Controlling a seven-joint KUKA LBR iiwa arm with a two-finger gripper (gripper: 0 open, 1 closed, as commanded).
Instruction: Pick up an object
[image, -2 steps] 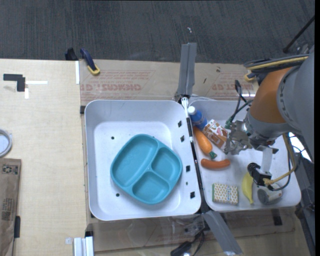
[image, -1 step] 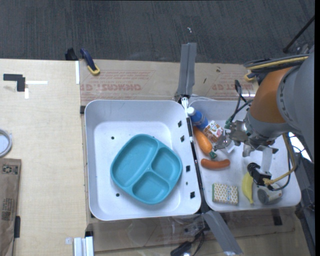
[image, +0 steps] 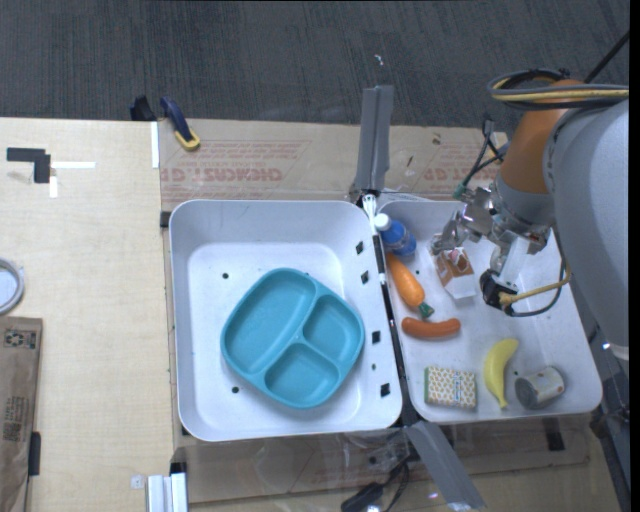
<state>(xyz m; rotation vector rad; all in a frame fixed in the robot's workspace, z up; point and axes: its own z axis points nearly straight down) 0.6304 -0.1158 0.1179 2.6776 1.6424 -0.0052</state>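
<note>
Gripper (image: 452, 243) is low in the right bin (image: 572, 330), near its back edge, left of centre. Finger state: cannot tell, the wrist and cabling cover too much. Nothing visibly lifted or clamped, so no grasp can be claimed.

Just under and in front of the gripper sits a small carton (image: 458, 276), white with a brown-red face, touching or almost touching the tool; contact is unclear. This looks like the target, judged by position only.

Outward from there, all in the right bin: blue bottle cap object (image: 398, 238) at the back-left corner against the dividing wall; carrot (image: 406, 283) along the left wall, just in front of the blue piece; sausage (image: 432, 327) lying crosswise, left of centre, just in front of the carrot tip; sponge-like patterned block (image: 450, 387) at the front edge, left side; banana (image: 498, 369) beside it toward the right; grey cylinder (image: 539, 386) near the front-right corner, just beside the banana.

Left bin (image: 190, 300) carries a blue divided plate (image: 292, 337), roughly central, tilted relative to the walls, three compartments with nothing in them.

Progress: approach looks done, the arm is down at the carton. Pick not shown as done. Left to do: secure the grip on one item, raise it clear of the bin floor. Risk: the carton is small and close to the carrot, it may slip or tip.
</note>
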